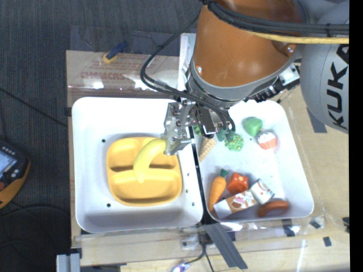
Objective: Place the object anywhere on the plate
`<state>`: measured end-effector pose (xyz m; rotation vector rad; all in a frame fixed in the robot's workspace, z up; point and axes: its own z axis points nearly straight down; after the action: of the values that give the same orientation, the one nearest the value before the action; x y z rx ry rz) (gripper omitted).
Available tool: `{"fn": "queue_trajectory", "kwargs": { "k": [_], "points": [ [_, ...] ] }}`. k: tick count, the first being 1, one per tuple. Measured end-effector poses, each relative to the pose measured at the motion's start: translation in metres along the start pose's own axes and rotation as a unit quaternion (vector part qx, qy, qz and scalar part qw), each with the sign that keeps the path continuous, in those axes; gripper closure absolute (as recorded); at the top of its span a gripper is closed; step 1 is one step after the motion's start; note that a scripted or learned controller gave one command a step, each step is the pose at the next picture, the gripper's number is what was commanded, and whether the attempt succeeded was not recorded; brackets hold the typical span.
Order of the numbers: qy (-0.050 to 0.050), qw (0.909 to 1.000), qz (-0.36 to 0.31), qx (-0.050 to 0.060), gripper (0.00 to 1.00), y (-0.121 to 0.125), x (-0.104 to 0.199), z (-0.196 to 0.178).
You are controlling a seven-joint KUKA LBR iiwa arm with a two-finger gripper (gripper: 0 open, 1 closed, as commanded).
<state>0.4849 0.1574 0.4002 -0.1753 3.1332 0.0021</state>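
A yellow banana [145, 157] lies on the yellow divided plate [126, 190] in the left bin [91, 169]. It curves from the plate's middle up to the plate's upper right corner. My gripper [176, 136] hangs over the wall between the two bins, right at the banana's upper tip. The tip touches or nearly touches the gripper's lower end, and the wrist hides the contact.
The right bin [298, 169] holds a carrot [216, 190], a red pepper [238, 182], a small carton [245, 199], a sausage [273, 208], a green pepper [252, 125], a green bunch [234, 143] and a cone [206, 148]. The large orange-banded arm [244, 44] overhangs the bins' far side.
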Motion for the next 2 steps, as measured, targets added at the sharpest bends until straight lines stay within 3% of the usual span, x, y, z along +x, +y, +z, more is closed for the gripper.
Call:
{"fn": "queue_trajectory", "kwargs": {
  "k": [1, 2],
  "points": [
    [0.002, 0.9793, -0.202, -0.001, 1.0, 0.011, -0.008, 0.129],
    [0.001, 0.9957, -0.092, 0.0, 1.0, -0.043, -0.004, 0.158]
  ]
}}
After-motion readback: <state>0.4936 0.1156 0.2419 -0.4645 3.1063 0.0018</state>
